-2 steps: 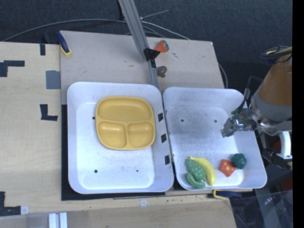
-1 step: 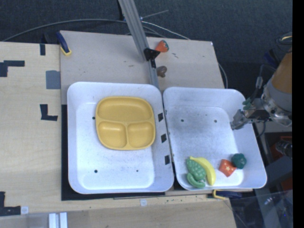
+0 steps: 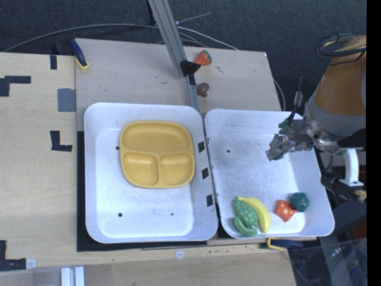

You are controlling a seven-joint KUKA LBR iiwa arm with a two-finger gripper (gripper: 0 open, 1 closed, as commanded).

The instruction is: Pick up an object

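My gripper (image 3: 275, 151) hangs over the upper right part of the right bin (image 3: 250, 171), with nothing seen between its fingers. Along that bin's front edge lie a yellow banana (image 3: 259, 211) beside a green bumpy vegetable (image 3: 244, 214), and further right a red strawberry-like piece (image 3: 284, 210) touching a dark green round piece (image 3: 299, 201). All of these lie well below the gripper in the view, apart from it.
The left bin (image 3: 101, 177) holds a yellow divided plate (image 3: 158, 154). A grey metal pole (image 3: 169, 28) slants up from the bench behind the bins, with a small orange and a brown item near its base. The arm's orange-banded body fills the right side.
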